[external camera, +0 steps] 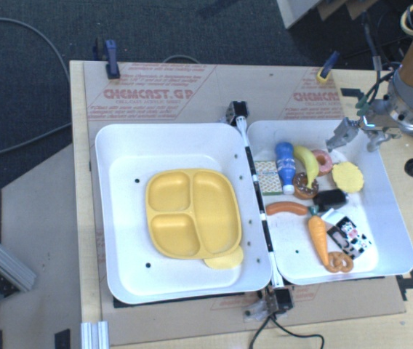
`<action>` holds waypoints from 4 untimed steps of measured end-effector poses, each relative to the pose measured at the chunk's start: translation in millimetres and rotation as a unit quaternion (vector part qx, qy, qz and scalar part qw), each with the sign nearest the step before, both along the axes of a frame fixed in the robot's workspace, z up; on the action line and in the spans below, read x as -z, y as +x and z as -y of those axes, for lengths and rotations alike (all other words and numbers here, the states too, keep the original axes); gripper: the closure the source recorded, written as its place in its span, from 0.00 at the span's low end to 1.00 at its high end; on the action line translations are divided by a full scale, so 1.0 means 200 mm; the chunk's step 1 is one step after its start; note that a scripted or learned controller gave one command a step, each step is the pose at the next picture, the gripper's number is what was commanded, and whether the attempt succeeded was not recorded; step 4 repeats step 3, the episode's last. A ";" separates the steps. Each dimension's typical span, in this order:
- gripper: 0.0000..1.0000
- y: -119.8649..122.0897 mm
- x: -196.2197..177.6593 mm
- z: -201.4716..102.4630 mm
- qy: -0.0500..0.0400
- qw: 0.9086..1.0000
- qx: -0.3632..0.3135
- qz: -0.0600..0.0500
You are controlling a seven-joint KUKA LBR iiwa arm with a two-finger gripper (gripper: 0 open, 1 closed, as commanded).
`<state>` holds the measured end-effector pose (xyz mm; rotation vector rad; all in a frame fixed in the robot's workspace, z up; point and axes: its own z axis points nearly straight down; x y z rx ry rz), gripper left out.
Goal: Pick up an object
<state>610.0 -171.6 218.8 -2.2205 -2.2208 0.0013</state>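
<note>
The right bin holds several small toy foods: a blue bottle, a banana, a pink donut, a yellow round piece, a sausage, a carrot, a pretzel and a black-and-white patterned piece. My gripper hangs over the bin's far right corner, above and to the right of the pink donut. It is open, its fingers spread with nothing between them.
The left bin bears a yellow divided plate with a pale yellow disc at its near edge. A checked packet and a black piece also lie in the right bin. Clamps sit on the bench's far edge.
</note>
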 end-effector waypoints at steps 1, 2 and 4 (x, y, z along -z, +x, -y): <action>0.00 0.05 0.53 -0.20 -0.001 1.000 0.000 0.002; 1.00 0.05 0.48 -0.20 -0.001 1.000 0.000 0.003; 1.00 -0.09 0.13 -0.67 0.000 1.000 -0.001 0.001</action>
